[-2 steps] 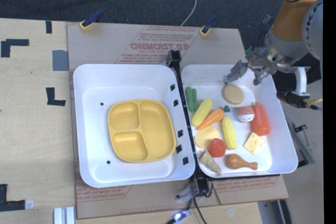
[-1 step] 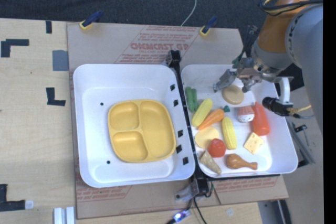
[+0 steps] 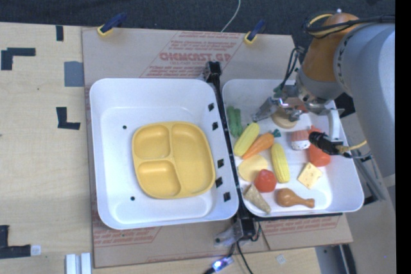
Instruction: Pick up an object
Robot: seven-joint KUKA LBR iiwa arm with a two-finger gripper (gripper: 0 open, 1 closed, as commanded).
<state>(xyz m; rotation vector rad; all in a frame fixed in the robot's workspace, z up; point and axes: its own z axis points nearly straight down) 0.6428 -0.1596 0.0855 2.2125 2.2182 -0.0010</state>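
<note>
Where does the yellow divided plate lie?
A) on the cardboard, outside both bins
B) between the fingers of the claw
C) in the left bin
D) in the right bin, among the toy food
C: the yellow divided plate lies flat on the floor of the left bin, apart from the toy food in the right bin.

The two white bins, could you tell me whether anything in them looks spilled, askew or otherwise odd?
Nothing stands out. The yellow three-compartment plastic plate lies flat in the left white bin, slightly rotated. The toy foods, among them a yellow corn cob and a brown drumstick, lie loosely jumbled inside the right white bin.
</note>
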